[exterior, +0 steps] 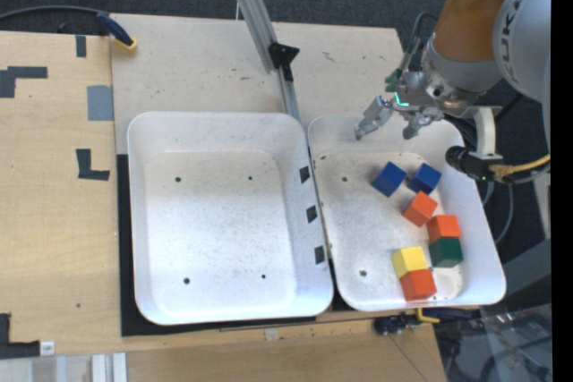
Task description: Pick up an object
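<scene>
Right bin [358, 286] holding coloured blocks [421, 228], left bin [143, 192], end effector [390, 123] spread

The grey arm with its orange band reaches in from the right, its two-finger gripper [388, 122] hanging open over the far edge of the right-hand shallow white bin [354, 228], nothing between the fingers. Along that bin's right side lie small blocks: two blue cubes [389, 179] [426, 177] side by side, an orange cube [419, 208] just below them, then an orange-red cube [444, 226], a dark green cube [446, 251], a yellow cube [410, 260] and another orange cube [417, 284] (near the front right corner). The left-hand white bin [143, 192] sits alongside
</scene>
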`<move>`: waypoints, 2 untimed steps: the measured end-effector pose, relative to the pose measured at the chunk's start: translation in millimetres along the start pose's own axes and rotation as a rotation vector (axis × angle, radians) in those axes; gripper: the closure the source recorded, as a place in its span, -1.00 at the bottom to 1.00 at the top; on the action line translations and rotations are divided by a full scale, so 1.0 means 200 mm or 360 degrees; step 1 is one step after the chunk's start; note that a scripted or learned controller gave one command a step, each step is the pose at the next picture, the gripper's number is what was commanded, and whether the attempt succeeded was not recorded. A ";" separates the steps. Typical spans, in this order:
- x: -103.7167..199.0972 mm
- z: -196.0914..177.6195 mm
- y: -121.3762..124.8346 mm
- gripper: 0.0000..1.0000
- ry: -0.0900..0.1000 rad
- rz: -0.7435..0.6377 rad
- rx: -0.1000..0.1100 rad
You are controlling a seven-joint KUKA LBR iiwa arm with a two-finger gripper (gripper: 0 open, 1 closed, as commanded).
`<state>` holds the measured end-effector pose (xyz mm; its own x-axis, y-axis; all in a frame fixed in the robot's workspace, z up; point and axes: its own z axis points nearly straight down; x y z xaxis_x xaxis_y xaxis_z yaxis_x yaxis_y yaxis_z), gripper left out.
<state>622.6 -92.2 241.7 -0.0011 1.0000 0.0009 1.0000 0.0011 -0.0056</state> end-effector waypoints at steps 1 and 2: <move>0.00 -0.01 0.00 -1.00 -0.0001 -0.0002 -0.0007; -0.02 0.29 -0.03 -1.00 -0.0002 0.0000 0.0003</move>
<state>615.7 -95.2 182.8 -0.0008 1.0000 -0.0006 1.0000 0.0008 -0.0073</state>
